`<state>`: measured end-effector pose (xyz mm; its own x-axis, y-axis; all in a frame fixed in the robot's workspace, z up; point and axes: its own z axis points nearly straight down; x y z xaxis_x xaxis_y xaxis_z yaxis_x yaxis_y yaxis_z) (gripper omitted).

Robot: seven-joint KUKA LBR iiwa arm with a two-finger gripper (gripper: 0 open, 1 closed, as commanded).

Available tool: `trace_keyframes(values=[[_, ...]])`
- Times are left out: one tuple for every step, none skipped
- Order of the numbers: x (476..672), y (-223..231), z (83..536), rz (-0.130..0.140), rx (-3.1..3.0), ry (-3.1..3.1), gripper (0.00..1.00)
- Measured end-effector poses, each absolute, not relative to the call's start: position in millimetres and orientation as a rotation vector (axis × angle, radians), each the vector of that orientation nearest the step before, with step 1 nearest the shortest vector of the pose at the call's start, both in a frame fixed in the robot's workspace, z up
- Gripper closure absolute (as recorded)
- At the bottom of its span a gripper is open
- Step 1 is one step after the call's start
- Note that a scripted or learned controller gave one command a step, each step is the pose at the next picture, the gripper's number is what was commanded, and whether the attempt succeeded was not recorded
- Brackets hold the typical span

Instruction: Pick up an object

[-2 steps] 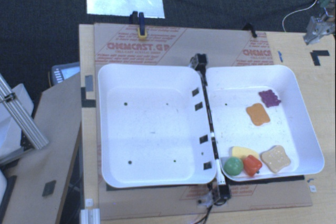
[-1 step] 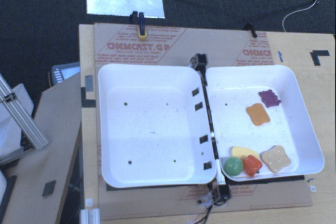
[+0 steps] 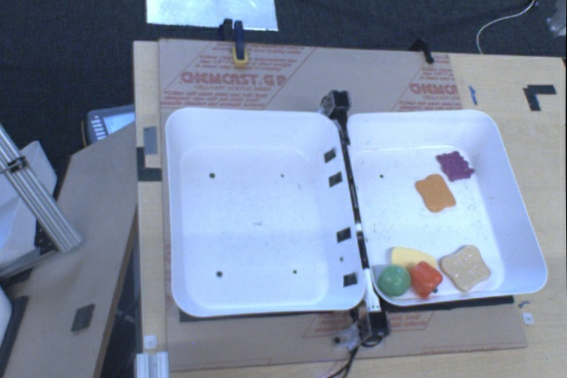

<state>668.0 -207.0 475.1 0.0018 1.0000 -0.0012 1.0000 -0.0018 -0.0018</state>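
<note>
Two white bins are sitting side by side on the tabletop (image 3: 542,325), with a cardboard sheet (image 3: 292,71) with red lettering lying under them. The left bin (image 3: 252,208) is showing just a few small dark dots on its floor.

All the pickable stuff is sitting in the right bin (image 3: 394,199). A purple piece (image 3: 454,165) is lying near the far right wall, and an orange piece (image 3: 435,192) is lying just beside it, toward the camera. Down at the near edge a little cluster is crowding together: a green ball (image 3: 394,281) is sitting in the near left corner, a red piece (image 3: 426,279) is pressing up against it on the right, a yellow piece (image 3: 407,257) is peeking out behind those two, and a toast slice (image 3: 465,267) is lying just right of the red one. Can't tell if the toast is touching the red piece or just near it.

Black clips (image 3: 334,180) are running along the seam where the bins are meeting. A yellow clamp (image 3: 239,50) is gripping the far edge of the cardboard.

As for the end effector, I honestly can't tell whether it's apart or together right now.
</note>
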Motion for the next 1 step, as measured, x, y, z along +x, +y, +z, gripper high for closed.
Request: trace_keyframes(values=[[668.0, -205.9, 372.7, 0.006, -2.216, -2.218, 1.0]])
